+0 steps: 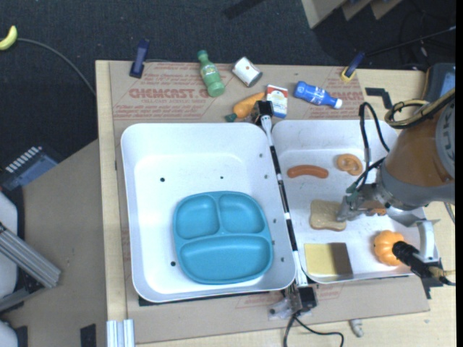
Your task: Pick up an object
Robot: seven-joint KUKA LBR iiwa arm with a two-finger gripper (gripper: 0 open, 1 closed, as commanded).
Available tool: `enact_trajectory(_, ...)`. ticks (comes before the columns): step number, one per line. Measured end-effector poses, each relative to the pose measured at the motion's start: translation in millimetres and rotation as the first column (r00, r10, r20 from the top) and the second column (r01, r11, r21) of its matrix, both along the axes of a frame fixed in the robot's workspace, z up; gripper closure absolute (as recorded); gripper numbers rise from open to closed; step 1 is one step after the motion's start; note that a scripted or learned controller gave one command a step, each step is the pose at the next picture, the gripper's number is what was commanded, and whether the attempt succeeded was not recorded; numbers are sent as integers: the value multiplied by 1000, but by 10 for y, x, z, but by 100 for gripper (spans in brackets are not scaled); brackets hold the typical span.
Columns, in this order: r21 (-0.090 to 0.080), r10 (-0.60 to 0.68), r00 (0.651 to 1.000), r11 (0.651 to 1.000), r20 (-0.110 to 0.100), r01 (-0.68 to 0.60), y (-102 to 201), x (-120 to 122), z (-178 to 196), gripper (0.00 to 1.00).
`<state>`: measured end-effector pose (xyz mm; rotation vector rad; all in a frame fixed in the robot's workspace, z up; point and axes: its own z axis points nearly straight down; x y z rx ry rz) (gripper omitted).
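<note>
The right bin (318,137) holds a tan slice of toast (323,216), a brown sausage (308,170), a small orange pretzel-like piece (349,163), a yellow-and-grey sponge block (327,259) and an orange fruit (388,246). My gripper (350,209) is down inside this bin, at the right edge of the toast slice and touching or just above it. The wrist hides where the gripper tip meets the toast. The arm's grey body and orange band rise to the right of it.
The left bin (145,165) carries a blue divided plate (222,236). Behind the bins on the board lie a green bottle (211,74), a white can (247,71), a small carton (276,100), a blue bottle (317,95) and a blue clip (139,58). Cables trail near the arm.
</note>
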<state>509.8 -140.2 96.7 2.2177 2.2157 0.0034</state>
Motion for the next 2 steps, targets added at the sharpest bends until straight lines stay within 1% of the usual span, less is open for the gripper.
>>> enact_trajectory(1,0,0,1000,1000,-1,0,1,-2,-3,0)
enact_trajectory(2,0,0,1000,1000,-5,0,-394,-256,211,0)
